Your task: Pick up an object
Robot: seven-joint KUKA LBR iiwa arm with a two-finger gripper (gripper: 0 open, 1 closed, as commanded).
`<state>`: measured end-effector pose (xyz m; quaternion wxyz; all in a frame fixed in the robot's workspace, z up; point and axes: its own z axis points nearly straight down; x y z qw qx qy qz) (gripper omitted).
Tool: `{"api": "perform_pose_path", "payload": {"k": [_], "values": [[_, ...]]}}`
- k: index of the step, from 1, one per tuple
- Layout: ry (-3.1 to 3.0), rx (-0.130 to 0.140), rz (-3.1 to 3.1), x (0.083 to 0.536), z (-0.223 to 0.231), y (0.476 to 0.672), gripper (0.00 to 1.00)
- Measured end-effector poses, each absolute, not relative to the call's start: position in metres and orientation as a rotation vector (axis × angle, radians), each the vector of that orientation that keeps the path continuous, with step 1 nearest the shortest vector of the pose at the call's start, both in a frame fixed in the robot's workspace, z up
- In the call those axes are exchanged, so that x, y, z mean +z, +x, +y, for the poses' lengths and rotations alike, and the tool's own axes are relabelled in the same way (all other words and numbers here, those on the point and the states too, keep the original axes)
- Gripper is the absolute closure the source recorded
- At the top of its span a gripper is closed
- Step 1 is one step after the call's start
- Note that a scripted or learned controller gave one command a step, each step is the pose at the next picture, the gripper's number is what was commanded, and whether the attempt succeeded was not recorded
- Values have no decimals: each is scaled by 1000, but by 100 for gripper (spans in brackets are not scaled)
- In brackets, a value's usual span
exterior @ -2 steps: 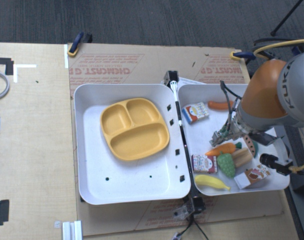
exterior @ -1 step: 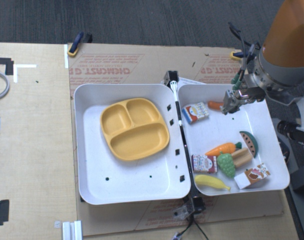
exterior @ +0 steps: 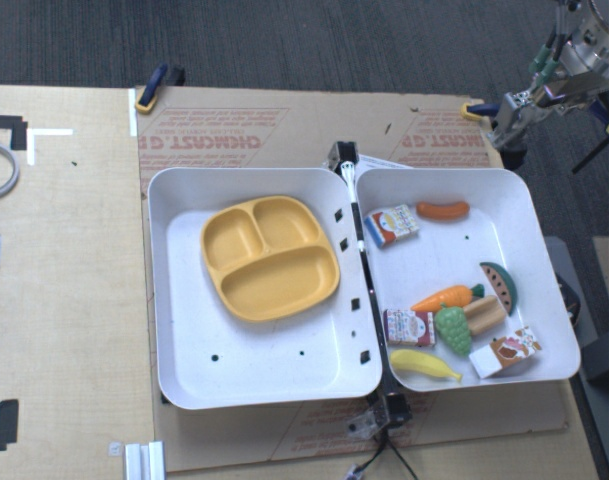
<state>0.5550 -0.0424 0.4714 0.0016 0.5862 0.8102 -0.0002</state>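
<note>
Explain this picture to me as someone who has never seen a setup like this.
One camera looks down at a slant on a bench with two shallow white bins. The left bin holds a yellow divided plate. The right bin holds toy food: a sausage, a carrot, a banana, a watermelon slice and small cartons. At top right a robot arm reaches in; its hand is above the bench, outside the bins, with nothing seen in it.

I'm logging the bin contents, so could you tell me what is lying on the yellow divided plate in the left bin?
Nothing rests on the yellow plate; its three compartments show bare. It lies alone on the left bin floor. What is beneath the plate is covered.
</note>
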Motion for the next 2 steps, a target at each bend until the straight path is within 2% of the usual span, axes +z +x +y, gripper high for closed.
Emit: {"api": "perform_pose_path", "payload": {"k": [2], "values": [[1833,-3,2542,490,-42,557,100]]}}
